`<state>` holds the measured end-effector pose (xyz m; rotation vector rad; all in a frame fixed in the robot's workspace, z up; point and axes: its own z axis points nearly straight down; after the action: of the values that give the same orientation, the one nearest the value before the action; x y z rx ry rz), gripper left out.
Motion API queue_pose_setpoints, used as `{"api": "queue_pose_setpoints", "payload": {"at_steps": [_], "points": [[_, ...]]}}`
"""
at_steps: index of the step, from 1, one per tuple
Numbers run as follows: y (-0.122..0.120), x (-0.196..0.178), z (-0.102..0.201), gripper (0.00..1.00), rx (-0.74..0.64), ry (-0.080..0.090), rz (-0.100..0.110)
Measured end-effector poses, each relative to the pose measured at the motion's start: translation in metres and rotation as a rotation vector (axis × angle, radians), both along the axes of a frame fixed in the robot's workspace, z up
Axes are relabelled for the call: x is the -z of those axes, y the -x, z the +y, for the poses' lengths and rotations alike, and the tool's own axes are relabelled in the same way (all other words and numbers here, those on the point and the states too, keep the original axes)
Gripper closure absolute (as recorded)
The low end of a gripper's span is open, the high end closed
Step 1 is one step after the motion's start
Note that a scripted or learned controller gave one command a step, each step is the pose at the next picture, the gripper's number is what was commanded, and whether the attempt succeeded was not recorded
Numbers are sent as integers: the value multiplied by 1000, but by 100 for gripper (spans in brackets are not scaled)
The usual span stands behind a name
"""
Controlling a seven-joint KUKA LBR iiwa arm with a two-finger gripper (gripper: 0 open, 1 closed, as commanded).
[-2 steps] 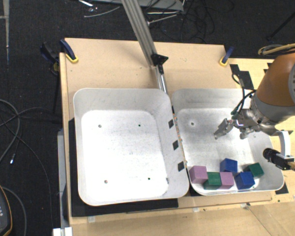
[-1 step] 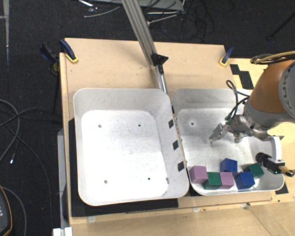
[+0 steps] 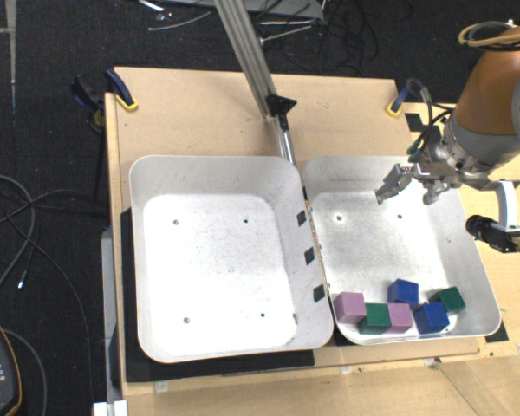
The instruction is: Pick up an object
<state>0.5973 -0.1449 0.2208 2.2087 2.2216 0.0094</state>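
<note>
My pincer point(image 3: 411, 186) hung wide near the right bin's point(image 3: 468, 258) far edge; I needed the front-edge blue cube point(image 3: 404, 291).

Speckled white bins point(image 3: 156, 180) on matt wooden bench point(image 3: 243, 111)

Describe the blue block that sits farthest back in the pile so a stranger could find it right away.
Look at the right-hand bin, down at its near edge where the blocks cluster. The blue block sits at the top of that cluster, behind a green block and a pink block, farther from the near rim than the other blue one.
</note>
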Motion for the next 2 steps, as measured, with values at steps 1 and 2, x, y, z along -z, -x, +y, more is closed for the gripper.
{"api": "queue_pose_setpoints", "payload": {"at_steps": [1, 2], "points": [[22, 1, 1, 0, 7, -2, 12], [-12, -48, 5, 0, 1, 1, 2]]}}
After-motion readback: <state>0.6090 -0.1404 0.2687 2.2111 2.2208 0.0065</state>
